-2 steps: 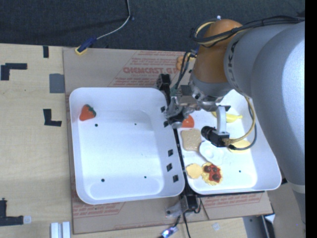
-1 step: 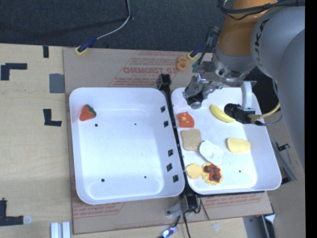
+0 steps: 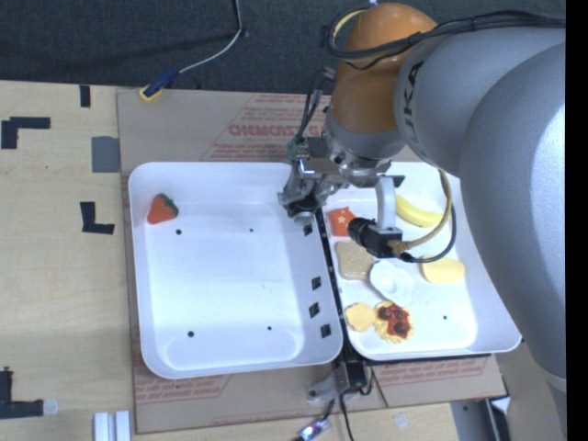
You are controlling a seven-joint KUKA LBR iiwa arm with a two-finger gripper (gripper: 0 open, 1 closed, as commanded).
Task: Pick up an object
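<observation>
While the arm [image 3: 459, 99] reaches in from three o'clock, its tool [image 3: 308, 191] hangs over the divide between the two bins, at the upper inner corner of the right bin [image 3: 491, 338]; whether it is open or closed cannot be told from this camera view, and nothing is seen in its grip. My reading is that the approach step is in hand, with no object picked yet. Nearest candidates lie just toward five o'clock of the tool: a red piece [image 3: 341, 220] and a tan slice [image 3: 354, 261]. The next move would call for centring over one of them, then descending.

Counted: two white bins on the tabletop [image 3: 55, 246]. The left bin [image 3: 165, 356] holds one strawberry toy [image 3: 163, 209] at its ten o'clock corner. In the right bin I count about seven items, including a banana [image 3: 418, 212], a yellow wedge [image 3: 444, 271], a white piece [image 3: 393, 279], a small yellow piece [image 3: 360, 317] and a red-topped piece [image 3: 396, 322].
</observation>
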